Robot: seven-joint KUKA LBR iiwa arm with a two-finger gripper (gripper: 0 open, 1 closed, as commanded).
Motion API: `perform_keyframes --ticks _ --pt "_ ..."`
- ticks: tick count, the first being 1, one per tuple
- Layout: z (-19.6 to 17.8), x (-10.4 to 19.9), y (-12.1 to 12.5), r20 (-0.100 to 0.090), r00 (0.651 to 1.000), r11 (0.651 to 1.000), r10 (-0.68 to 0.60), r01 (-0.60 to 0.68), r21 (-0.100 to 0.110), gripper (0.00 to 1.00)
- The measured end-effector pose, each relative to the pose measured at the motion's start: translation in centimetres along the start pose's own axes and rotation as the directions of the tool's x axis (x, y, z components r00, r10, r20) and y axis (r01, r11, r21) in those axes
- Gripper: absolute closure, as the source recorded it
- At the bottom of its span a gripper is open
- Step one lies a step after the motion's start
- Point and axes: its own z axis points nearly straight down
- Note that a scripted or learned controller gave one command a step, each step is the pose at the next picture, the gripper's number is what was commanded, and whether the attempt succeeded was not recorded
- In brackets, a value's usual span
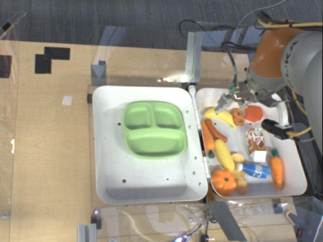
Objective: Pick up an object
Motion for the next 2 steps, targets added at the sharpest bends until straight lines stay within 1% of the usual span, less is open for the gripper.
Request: perform_keyframes --ticks 1,2 --pt "4.3 -1.3 -1.3 0.006 0.993 0.993 -0.116 0.116 -0.015 0.0" --pt "2.6 -1.5 -0.9 0.014 0.993 0.993 -0.117 0.117 -0.028 1.0"
